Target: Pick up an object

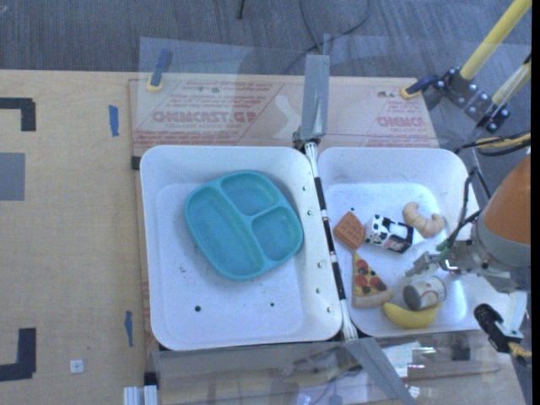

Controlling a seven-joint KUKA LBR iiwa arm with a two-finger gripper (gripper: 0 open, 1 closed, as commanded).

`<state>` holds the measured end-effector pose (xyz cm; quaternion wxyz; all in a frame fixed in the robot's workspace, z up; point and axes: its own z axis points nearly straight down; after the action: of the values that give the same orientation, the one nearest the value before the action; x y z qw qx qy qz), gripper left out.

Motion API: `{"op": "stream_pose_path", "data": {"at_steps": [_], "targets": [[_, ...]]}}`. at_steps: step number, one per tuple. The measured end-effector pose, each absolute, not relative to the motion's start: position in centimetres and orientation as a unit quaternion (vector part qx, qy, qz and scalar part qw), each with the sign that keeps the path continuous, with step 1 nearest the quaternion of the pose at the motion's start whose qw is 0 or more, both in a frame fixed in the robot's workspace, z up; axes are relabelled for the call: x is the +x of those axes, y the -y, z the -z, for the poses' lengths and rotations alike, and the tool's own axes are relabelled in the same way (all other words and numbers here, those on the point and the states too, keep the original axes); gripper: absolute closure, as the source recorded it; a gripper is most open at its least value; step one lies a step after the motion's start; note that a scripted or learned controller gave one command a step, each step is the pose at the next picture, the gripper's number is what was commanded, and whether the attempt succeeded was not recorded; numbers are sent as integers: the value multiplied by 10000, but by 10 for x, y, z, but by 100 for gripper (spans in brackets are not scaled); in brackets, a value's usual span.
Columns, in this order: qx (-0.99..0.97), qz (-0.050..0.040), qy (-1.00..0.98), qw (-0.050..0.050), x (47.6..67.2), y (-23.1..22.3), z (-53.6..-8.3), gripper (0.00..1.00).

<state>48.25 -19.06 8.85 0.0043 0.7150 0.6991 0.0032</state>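
I had the gripper (424,264) low over the right bin (380,163), a grey cup (423,294) just below it; its grasp state I couldn't tell.

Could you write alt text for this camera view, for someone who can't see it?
A robot gripper reaches from the right into the right white bin, above toy food: a banana, pizza slice, cracker, peanut, a cow-patterned piece and a small can. The left white bin holds a teal divided plate.
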Motion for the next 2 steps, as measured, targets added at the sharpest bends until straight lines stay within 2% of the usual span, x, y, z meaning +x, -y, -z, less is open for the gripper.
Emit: {"op": "stream_pose_path", "data": {"at_steps": [1, 2], "targets": [[6071, -23, -7946, 54, 482, 156, -89, 0], [6106, -44, -7918, 98, 484, 160, -101, 100]]}}
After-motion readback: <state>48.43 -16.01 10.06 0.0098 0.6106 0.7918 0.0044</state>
